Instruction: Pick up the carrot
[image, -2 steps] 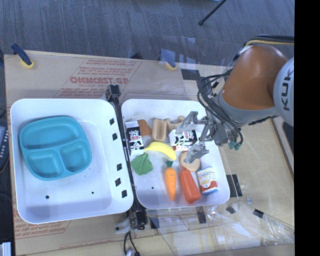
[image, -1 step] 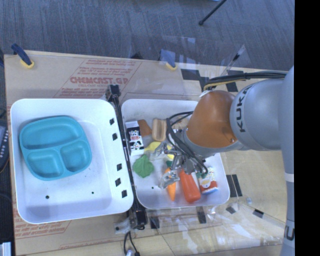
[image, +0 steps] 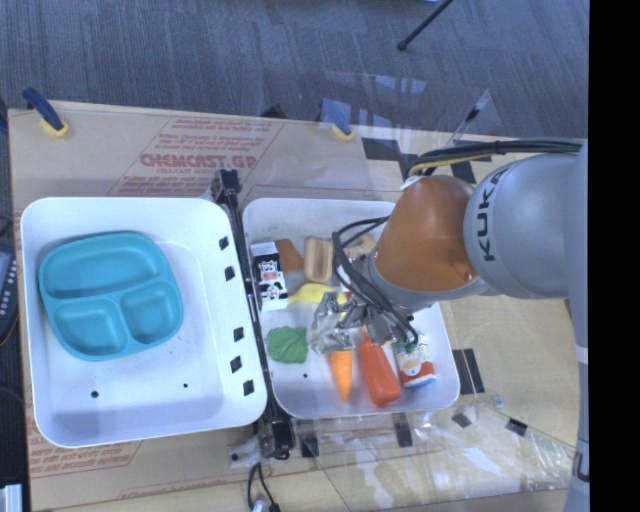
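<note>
The carrot (image: 342, 373) is a small orange cone lying on the floor of the right bin (image: 300, 398), its tip pointing to the near rim. My gripper (image: 338, 328) hangs right over its thick end, low in the bin, under the orange wrist band. A metal finger (image: 327, 318) shows just above the carrot, but the wrist hides how the fingers stand. A bigger red-orange piece (image: 378, 372) lies beside the carrot on its right.
The right bin also holds a green leaf (image: 288, 345), a yellow item (image: 310, 294), a small black-and-white carton (image: 267, 278), a tan block (image: 318, 259) and a small can (image: 415, 364). The left bin (image: 130, 400) bears a blue divided tray (image: 108, 292).
</note>
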